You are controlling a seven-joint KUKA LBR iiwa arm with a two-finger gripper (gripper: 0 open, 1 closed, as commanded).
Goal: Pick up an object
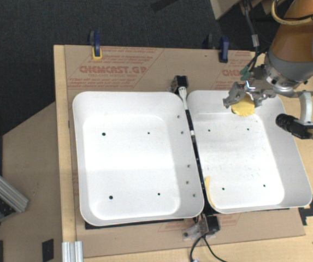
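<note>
My pincer (244, 98) hung over the far end of the right bin (287, 162), near its back rim, with my grey wrist and orange band rising up and away to the right. A small yellow object (243, 109) sat directly beneath the pincer, its top edge tucked between my metal fingers (233, 99), which stood spread on either side of it. I could not tell whether the object was lifted clear of the bin floor or resting on it. To the left of my pincer, across the black divider, lay the left bin (85, 146). Nearer the camera from my pincer, a thin yellow sliver (207, 185) showed at the right bin's left edge. Both bins sat on a brown board (145, 64) clamped to the tabletop.
</note>
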